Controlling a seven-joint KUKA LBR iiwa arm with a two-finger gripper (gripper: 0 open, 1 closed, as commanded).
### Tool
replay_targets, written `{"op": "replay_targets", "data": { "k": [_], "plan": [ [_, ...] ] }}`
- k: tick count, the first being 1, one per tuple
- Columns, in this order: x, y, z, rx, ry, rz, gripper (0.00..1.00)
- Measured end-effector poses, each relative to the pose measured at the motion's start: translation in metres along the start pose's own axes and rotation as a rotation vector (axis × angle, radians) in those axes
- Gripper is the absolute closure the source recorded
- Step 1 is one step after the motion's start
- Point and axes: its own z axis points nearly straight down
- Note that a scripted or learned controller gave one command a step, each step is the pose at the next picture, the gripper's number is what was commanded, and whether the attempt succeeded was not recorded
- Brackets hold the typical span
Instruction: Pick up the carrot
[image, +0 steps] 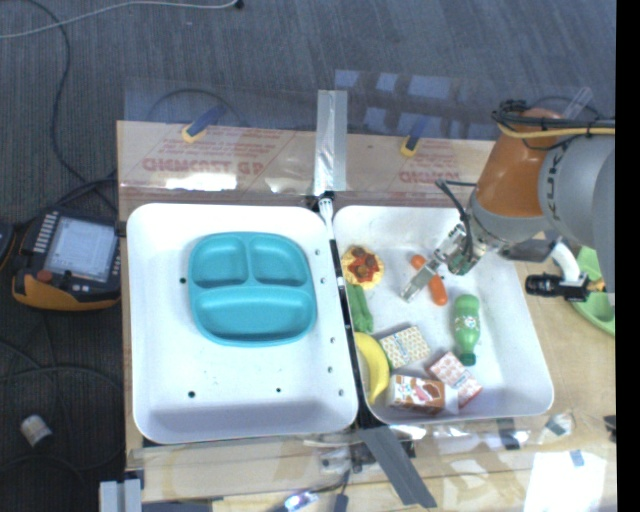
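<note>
The carrot (438, 290) is a small orange piece lying in the upper middle of the right bin (520, 350). Its other orange end shows just up and left of the gripper. My gripper (425, 276) reaches down from the right and sits right over the carrot, crossing its middle and hiding that part. The grey arm with its orange band (515, 180) stands above the bin's far right corner. Whether the carrot is gripped cannot be seen.
The right bin also holds a toy pizza slice (362, 266), a green cucumber (360, 308), a banana (375, 365), a green bottle (466, 325) and several small boxes (418, 392). A blue divided plate (250, 288) lies in the left bin (160, 380).
</note>
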Motion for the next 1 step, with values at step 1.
{"op": "replay_targets", "data": {
  "k": [1],
  "plan": [
    [-0.0562, -0.0170, -0.0005, 0.003, 0.014, -0.108, 0.00]
  ]
}}
